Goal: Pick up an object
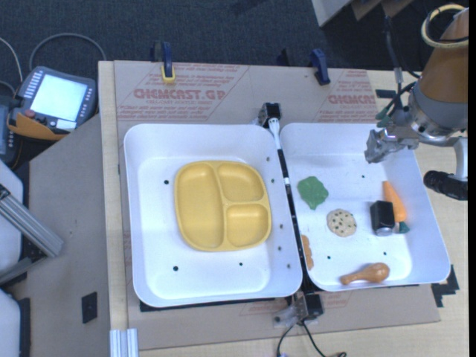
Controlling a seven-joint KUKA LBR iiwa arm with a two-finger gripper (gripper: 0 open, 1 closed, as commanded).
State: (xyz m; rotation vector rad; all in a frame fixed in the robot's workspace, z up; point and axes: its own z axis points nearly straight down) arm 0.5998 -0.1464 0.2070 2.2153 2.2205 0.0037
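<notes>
The right bin (349, 162) holds a green leafy toy (312, 191), a round speckled cookie (341, 222), a small black block (382, 217), an orange carrot (394, 201) beside that block, and a tan drumstick (365, 274) near the front. A small orange piece (306, 251) lies by the bin's left wall. My gripper (376, 146) hangs over the back right part of this bin, above and behind the carrot, with nothing visible in it.
The left bin (149, 199) carries a yellow divided plate (222, 204). A black rod (282, 177) runs along the divide between the bins. Blue clamps (166, 59) hold the cardboard at the back. A teach pendant (52, 99) lies off the bench at the left.
</notes>
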